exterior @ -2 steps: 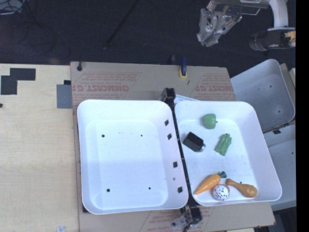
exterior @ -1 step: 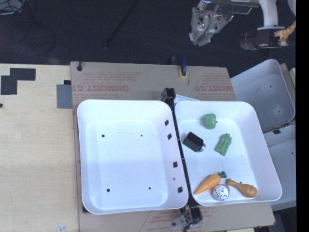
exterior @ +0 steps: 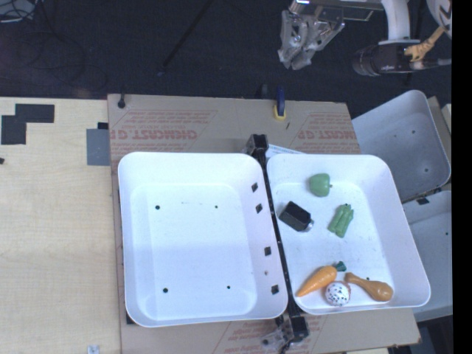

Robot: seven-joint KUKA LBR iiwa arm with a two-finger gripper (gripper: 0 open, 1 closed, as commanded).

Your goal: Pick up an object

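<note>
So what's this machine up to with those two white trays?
A robot arm is meant to pick up an object. Right now its gripper hangs high above the bench, behind the bins, holding nothing. In the right bin lie a green apple-like toy, a small black block, a ridged green piece, a carrot, a spotted white ball and an orange gourd-shaped toy. The left bin sits beside it.

red mirrored print, unreadable, on cardboard sheet [exterior: 192, 127]
</note>
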